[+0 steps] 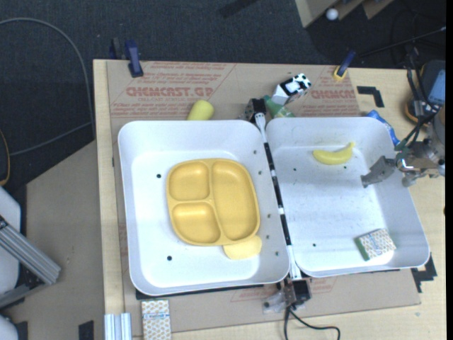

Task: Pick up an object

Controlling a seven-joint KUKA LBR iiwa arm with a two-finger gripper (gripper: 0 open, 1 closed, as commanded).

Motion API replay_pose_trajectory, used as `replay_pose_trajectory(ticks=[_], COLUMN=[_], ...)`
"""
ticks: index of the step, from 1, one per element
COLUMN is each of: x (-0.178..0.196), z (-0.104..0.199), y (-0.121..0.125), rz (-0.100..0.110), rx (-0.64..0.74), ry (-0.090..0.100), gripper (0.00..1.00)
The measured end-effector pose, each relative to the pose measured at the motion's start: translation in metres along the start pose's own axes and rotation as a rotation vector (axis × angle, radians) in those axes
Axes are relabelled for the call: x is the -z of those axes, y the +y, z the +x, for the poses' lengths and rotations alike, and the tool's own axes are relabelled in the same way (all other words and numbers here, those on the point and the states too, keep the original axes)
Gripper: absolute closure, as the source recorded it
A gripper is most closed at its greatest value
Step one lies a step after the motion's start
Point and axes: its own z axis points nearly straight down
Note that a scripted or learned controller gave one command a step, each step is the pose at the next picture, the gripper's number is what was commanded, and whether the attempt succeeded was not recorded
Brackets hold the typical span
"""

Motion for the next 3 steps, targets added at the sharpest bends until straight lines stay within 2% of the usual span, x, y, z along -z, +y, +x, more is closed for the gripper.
replay_pose_trajectory(ticks=[1,2,3], x=[-0.057,-0.039,-0.124], z=[0.008,0.049,0.033], y=[0.054,0.144,0.133], rz=[-0.001,-0.003,-0.013], rx=[0.001,0.002,0.000], ry=[0.000,0.000,-0.007], gripper=[0.00,0.00,0.00])
